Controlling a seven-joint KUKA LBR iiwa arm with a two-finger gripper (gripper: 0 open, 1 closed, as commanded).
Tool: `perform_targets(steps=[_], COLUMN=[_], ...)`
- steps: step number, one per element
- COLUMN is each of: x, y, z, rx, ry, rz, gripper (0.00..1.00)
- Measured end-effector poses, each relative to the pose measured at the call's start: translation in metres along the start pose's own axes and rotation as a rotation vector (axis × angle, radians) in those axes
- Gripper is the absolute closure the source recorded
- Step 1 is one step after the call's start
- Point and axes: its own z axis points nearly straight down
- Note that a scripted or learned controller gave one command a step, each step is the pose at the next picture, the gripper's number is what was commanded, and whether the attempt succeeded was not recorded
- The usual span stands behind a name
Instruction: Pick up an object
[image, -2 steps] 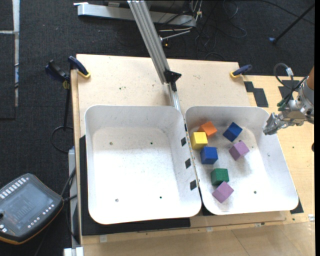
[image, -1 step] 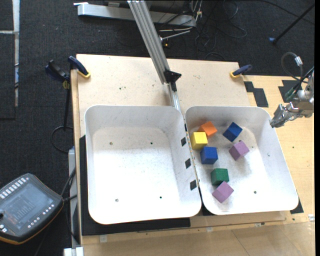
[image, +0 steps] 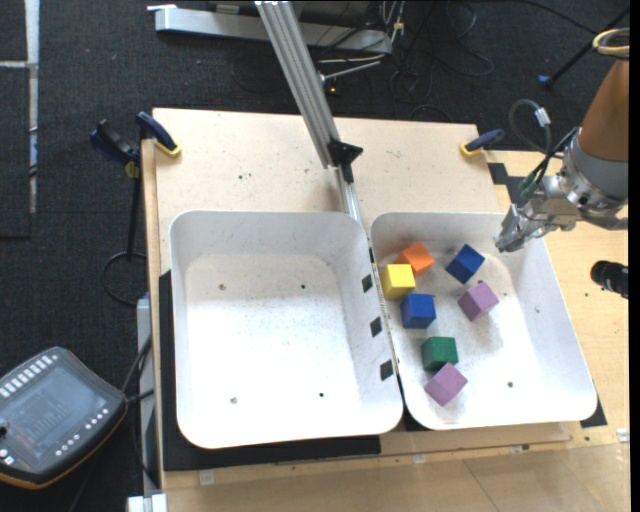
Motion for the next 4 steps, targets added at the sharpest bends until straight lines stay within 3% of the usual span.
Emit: perform_targets(steps=[1, 4], x=[0.052, 0.214], y=[0.007, 0.043], z=[-0.003, 0.037], rx=[0.0, -0.001], ry=[0.0, 0.0], rz=[0.0, 0.001], gripper=[1.0, 1.0])
